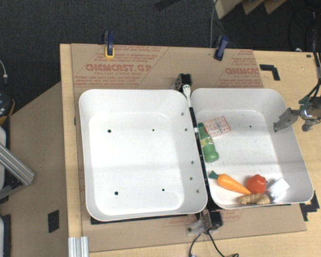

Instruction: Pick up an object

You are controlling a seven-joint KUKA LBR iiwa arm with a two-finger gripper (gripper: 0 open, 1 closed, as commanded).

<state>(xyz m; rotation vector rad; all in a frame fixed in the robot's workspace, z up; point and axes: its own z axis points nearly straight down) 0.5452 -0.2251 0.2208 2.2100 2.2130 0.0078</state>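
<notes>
Overhead: brown bench [150,63] (clamped board), dark carpet [69,9] behind; claw [287,119] state unclear, over right bin [289,159].

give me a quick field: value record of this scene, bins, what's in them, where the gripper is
left bin: white, shallow, nothing seen inside
right bin: white, shallow, holds all the objects
green bottle: lying along the right bin's left wall
patterned card: flat, just right of the bottle's top
carrot: near the front edge, orange with a green end
tomato: right of the carrot
brown root: at the front rim, below the tomato
white piece: front right corner
gripper: at the right bin's right rim, holding nothing visible
</notes>
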